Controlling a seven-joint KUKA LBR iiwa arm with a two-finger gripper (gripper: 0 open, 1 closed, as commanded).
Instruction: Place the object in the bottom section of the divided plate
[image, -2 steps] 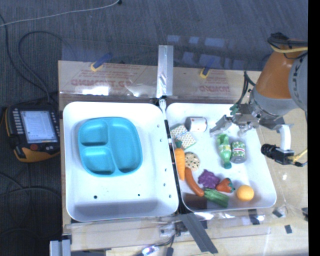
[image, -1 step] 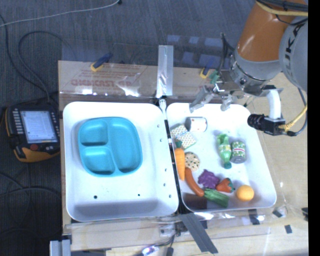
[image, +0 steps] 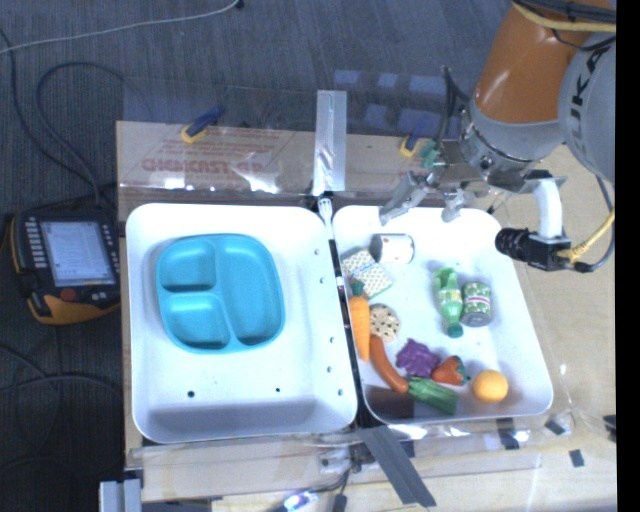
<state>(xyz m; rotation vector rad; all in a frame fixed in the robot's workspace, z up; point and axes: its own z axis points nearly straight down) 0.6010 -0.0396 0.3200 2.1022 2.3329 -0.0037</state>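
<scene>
Orange (image: 489, 386) lies well apart from gripper (image: 425, 203).

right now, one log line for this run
claw: above right bin's far edge, holds nothing | plate: left bin, bare | toys: right bin | step: pick pending
</scene>
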